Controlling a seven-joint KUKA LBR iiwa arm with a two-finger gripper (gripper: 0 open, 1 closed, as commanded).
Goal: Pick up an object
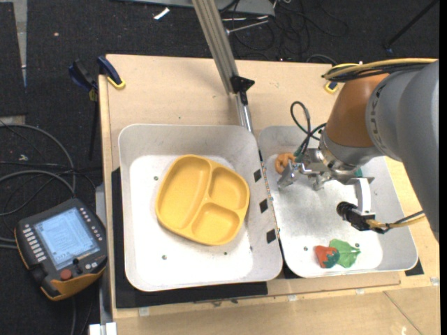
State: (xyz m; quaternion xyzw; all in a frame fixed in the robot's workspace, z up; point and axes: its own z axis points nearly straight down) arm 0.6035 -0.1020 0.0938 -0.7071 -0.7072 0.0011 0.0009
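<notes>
No text, label or number can be read — none legible.

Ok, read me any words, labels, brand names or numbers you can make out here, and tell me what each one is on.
No text is readable.
Teach pendant beside the bench: its screen shows lines of content, too small and blurred to read.
Yellow divided plate, white bins and arm: no markings I can see.

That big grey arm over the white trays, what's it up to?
The arm reaches into the right bin to pick something up. Its tool hangs low at the bin's far left corner, beside a small orange item. A red and green toy lies near the front. A yellow divided plate sits in the left bin.
</notes>
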